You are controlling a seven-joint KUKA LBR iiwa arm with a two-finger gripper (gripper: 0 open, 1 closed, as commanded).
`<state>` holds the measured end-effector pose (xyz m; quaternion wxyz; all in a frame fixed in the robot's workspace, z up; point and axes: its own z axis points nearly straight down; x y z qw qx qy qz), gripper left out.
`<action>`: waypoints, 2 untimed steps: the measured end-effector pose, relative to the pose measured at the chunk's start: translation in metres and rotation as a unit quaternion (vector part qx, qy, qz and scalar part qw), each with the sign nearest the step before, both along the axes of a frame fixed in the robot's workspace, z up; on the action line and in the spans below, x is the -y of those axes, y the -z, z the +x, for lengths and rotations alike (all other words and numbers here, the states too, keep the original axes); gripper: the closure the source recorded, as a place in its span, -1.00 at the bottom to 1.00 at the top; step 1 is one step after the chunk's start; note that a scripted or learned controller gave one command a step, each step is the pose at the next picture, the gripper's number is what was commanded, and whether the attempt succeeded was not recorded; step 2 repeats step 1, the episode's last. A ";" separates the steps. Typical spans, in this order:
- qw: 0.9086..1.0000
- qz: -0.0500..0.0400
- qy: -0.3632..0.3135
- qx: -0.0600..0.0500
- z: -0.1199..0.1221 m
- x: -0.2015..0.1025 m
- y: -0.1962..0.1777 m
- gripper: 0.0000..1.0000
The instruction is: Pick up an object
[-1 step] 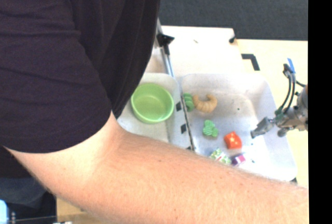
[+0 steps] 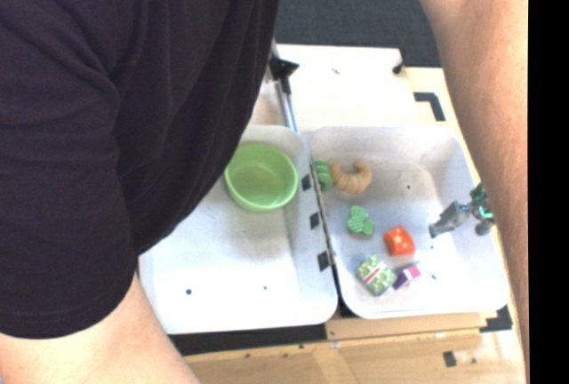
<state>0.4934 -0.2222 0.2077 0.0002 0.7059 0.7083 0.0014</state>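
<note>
Toys lie in the right white plastic bin (image 2: pixel 444 151) on the pale wooden tabletop (image 2: pixel 356 71); nearest sit a green-and-white patterned block (image 2: pixel 376 274) and a small purple-and-white piece (image 2: pixel 407 275), then an orange-red cube (image 2: pixel 399 241), a green leafy toy (image 2: pixel 359 221), and farther back a tan curved plush toy (image 2: pixel 353 178); the grey end effector (image 2: pixel 443 222) hangs near the right wall, whether open or closed I cannot tell; a lime-green plastic bowl (image 2: pixel 260 177) rests in the left white bin (image 2: pixel 267 284); a person's dark shirt (image 2: pixel 107 107) covers the left.
</note>
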 end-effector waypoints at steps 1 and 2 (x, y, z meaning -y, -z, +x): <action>1.000 -0.002 0.002 -0.004 -0.002 -0.001 0.043 -1.00; 1.000 -0.002 0.002 -0.004 -0.002 -0.001 0.043 -1.00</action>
